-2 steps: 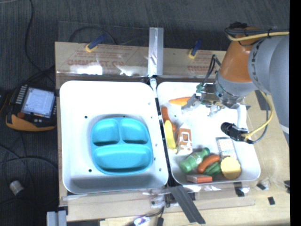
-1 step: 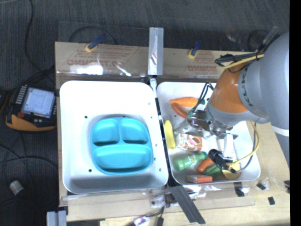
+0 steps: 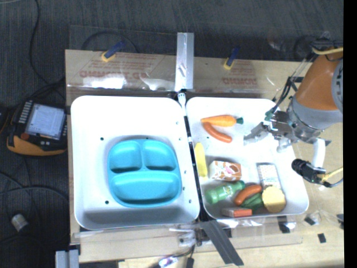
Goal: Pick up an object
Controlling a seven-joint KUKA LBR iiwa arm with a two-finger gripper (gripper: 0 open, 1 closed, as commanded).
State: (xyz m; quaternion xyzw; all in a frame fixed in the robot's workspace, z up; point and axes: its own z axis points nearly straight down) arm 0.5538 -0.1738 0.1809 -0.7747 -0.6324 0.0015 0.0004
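We see 2 white bins side by side on the tabletop [image 3: 78, 60]. The left bin [image 3: 89, 121] holds a blue divided tray [image 3: 145, 171]. The right bin [image 3: 251, 106] holds a carrot [image 3: 218, 119], a hot dog [image 3: 217, 133] just below it, a corn cob [image 3: 200, 159] along its left wall, a small carton [image 3: 224, 170], a green bottle [image 3: 223, 193] and a yellow block [image 3: 273, 199]. The gripper [image 3: 266, 132] hangs over the right bin's upper right part, nothing visible between its fingers.
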